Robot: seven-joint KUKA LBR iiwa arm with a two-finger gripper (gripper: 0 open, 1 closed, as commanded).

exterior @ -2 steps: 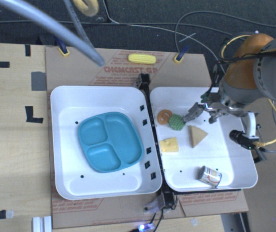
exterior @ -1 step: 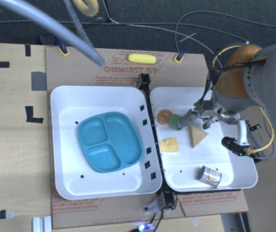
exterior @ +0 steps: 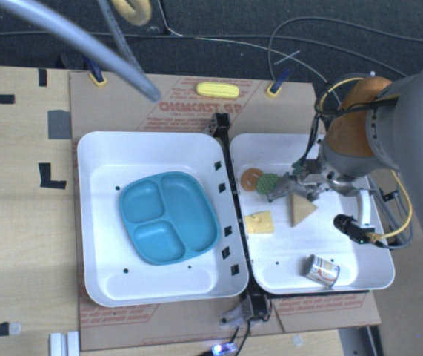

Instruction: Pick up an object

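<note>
In the right bin (exterior: 359, 277) lie a round brown cookie (exterior: 252, 178), a small green item (exterior: 268, 182), a yellow cheese square (exterior: 259, 222), a tan wedge (exterior: 303, 211) and a silver can (exterior: 321, 271). My gripper (exterior: 284, 190) is low in this bin, its tip at the green item's right edge and just above the tan wedge. The grey arm with its orange band (exterior: 352, 128) reaches in from the right and hides the bin's far right part. Whether anything is held is hidden.
The left bin (exterior: 92, 199) holds a blue divided plate (exterior: 168, 216). A yellow item (exterior: 217, 90) lies on the cardboard behind the bins. Cables loop around the wrist at the right. A grey pole (exterior: 70, 32) crosses the top left.
</note>
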